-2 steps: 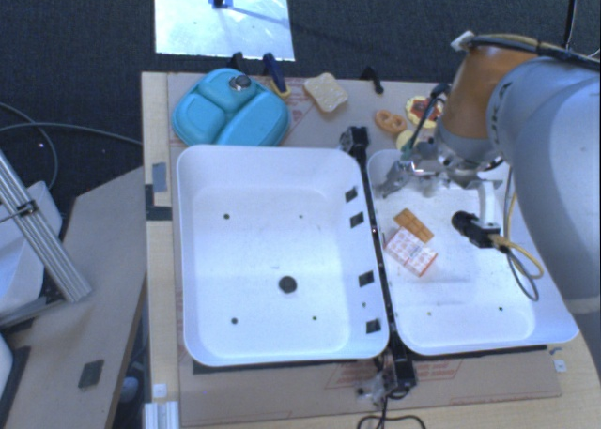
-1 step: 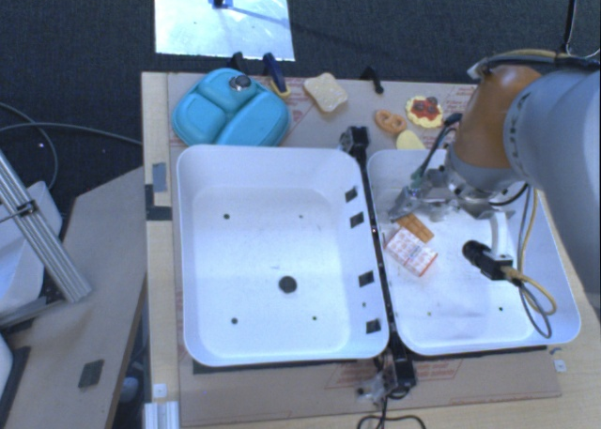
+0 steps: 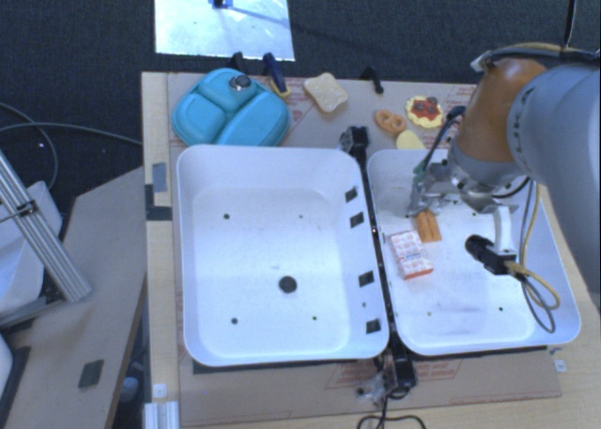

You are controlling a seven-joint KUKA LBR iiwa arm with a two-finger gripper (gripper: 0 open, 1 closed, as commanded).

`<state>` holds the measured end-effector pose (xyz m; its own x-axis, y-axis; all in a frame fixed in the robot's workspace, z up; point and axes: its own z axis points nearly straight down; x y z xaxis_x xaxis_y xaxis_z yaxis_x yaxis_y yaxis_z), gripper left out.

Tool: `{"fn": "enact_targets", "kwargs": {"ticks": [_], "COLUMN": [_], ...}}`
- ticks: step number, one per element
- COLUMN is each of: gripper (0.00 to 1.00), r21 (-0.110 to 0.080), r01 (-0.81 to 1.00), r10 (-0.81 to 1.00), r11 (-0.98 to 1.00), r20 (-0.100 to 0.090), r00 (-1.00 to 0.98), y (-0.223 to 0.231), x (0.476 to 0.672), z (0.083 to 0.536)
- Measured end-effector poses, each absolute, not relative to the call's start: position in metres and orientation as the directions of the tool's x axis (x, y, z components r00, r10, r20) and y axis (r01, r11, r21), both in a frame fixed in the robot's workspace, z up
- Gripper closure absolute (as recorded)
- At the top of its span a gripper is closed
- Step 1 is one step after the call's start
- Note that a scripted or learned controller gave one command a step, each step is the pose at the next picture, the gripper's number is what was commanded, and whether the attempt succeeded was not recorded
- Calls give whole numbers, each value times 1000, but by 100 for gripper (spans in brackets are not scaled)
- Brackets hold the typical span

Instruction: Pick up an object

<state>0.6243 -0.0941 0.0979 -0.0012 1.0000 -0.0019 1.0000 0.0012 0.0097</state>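
Near edge of the table (image 3: 282, 394): bare board, with a dark clamp (image 3: 399, 373) where the two white bins meet.

Left bin (image 3: 202, 183): one small dark round piece (image 3: 287, 283) on its floor, a little toward the near side.

Right bin (image 3: 554, 324): a small box with red-and-white print (image 3: 410, 254) lies flat close to the divider, roughly mid-length. Just beyond it, toward the far edge, an orange block (image 3: 429, 226). A black cylindrical part with a yellow cable (image 3: 492, 253) hangs over the bin's right half, beside the arm.

Arm, grey with orange band (image 3: 493, 122), comes in from the right. The pincer (image 3: 424, 204) is down in the right bin's far half, tips right at the orange block, which sits at or between the fingers. Cannot tell if the fingers are spread or pressed together, nor whether the block is truly pinched.

Far edge of the table, behind the bins: a blue divided tray (image 3: 230, 110) at the left, a toy bread slice (image 3: 326, 92), a toy pretzel (image 3: 390, 121), a small round tart with red topping (image 3: 424, 110), a pale yellow piece (image 3: 409, 141) touching the right bin's far rim.
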Motion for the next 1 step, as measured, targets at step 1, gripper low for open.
{"fn": "enact_targets", "kwargs": {"ticks": [1], "gripper": [100], "r21": [7], "r01": [1000], "r10": [1000], "r11": [0], "r20": [-5], "r00": [0], "y": [-180], "x": [615], "z": [88]}}
